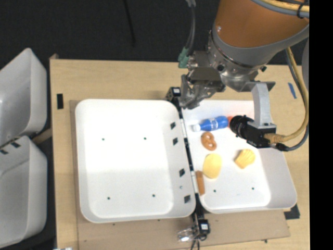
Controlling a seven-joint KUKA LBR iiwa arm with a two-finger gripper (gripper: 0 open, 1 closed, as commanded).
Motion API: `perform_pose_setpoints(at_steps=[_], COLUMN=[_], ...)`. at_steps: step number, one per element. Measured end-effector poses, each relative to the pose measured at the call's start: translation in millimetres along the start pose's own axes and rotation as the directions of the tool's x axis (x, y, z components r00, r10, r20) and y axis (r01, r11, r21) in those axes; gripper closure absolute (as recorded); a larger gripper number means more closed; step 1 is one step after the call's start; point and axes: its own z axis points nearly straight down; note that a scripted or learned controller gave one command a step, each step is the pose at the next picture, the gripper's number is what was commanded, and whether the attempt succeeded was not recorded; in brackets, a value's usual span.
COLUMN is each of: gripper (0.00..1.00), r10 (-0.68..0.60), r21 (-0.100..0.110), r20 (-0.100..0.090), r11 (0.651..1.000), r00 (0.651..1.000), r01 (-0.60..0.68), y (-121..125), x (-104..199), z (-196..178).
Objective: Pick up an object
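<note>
Tool [188,99] hangs at the far left corner of the right bin [276,189] — whether it is spread or pinched I cannot tell — while the blue bottle [214,123], pretzel [208,140], yellow pieces and orange stick lie unlifted, so the pick looks undone.

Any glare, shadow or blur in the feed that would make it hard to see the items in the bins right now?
Camera view: even light, the left bin bright but not washed out; the arm casts a soft shadow over the right bin's top edge near the blue bottle; the arm's orange band close to the lens looks soft; the small items read sharply enough.
</note>
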Motion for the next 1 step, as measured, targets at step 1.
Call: perform_pose_setpoints(at_steps=[1], gripper=[1.00], r10=[0.003], r21=[0.008], r20=[0.002], r11=[1.000], r00=[1.000], r01=[-0.003], y=[-17.6], x=[6.4], z=[-14.7])
